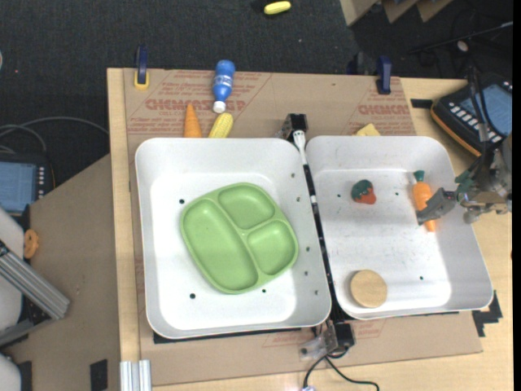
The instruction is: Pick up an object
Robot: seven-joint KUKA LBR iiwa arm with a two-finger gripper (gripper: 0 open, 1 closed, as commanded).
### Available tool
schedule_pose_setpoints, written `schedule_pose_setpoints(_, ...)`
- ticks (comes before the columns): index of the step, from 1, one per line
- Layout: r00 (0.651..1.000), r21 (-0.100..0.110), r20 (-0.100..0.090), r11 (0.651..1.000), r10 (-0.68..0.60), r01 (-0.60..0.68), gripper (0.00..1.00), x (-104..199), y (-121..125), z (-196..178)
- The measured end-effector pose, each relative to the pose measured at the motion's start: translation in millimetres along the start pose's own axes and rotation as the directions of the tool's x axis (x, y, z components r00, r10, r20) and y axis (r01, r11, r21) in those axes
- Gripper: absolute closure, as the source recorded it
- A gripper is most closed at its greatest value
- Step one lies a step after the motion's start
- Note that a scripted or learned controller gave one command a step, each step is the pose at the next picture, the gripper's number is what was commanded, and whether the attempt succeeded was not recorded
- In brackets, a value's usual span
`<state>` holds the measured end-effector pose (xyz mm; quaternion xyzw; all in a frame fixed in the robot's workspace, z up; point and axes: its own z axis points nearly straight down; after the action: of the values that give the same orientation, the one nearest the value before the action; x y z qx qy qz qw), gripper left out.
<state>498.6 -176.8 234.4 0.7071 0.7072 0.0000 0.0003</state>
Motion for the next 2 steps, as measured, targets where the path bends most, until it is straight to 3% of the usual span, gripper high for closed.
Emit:
schedule_pose_setpoints(1, 1.0, 0.006, -0.002, 1.0, 0.004, -0.004, 0.0, -47.3, 12.0, 93.3)
schedule_pose_setpoints(2, 1.0, 0.004, -0.003, 1.0, -0.004, 0.004, 0.0, -18.3, 50.5, 153.3)
